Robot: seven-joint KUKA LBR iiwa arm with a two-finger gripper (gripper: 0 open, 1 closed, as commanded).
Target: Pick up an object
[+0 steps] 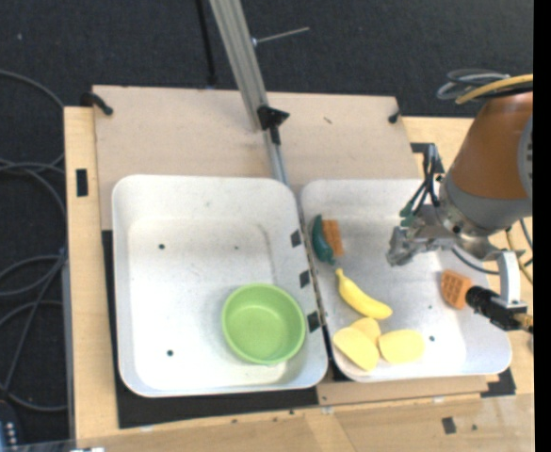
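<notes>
The right bin [369,205] holds a yellow banana [360,297], two flat yellow pieces [379,346] at its front, and a teal and orange object [327,238] against its left wall. A small orange object [455,288] lies near the bin's right side. My gripper [402,250] hangs over the middle of the right bin, right of the banana and left of the orange object, pointing down. Nothing shows between its tips. The arm's orange band [496,149] rises behind it.
The left bin [162,215] holds a green bowl [264,322] near its front right corner. A slanted metal pole [242,55] stands behind the bins. Cables lie on the dark floor to the left.
</notes>
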